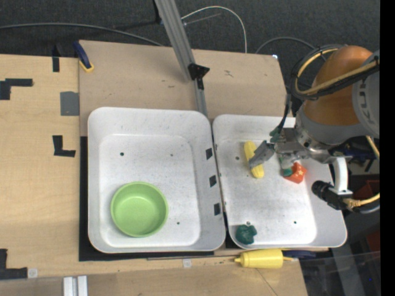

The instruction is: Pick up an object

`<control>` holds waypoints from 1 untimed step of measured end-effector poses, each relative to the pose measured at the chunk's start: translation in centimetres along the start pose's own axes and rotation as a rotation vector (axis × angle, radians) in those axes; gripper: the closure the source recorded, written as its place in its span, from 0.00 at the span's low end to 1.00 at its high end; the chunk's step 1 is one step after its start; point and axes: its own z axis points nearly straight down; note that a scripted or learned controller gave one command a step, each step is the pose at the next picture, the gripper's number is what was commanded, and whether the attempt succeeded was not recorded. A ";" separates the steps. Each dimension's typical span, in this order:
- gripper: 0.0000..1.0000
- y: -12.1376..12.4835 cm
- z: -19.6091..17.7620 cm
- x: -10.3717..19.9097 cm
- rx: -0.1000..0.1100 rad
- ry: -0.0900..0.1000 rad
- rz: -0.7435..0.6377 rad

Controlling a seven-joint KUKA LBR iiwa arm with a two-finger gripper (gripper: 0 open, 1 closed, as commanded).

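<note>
In the right bin (321,227), the gripper (278,154) hangs open between a yellow piece (253,160) and a red toy (295,172). The yellow piece lies just left, long axis running up-down.

Bowl (139,209) in left bin (99,128), corn (253,160) in right bin (327,230).

One camera, fixed high over the bench (142,73), looked down at a slant. The far edge of the bench sat toward the top of the frame, with dark floor beyond it; the near edge ran along the bottom. Both white bins fell whole inside the view, the left bin (99,184) near centre, the right bin (321,227) toward the right margin. The arm (339,97) entered from the right, cut off by the frame edge. Distance was moderate: small items in the bins remained distinguishable.
</note>
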 end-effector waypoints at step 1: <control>0.00 0.0 0.0 0.0 0.000 0.000 0.000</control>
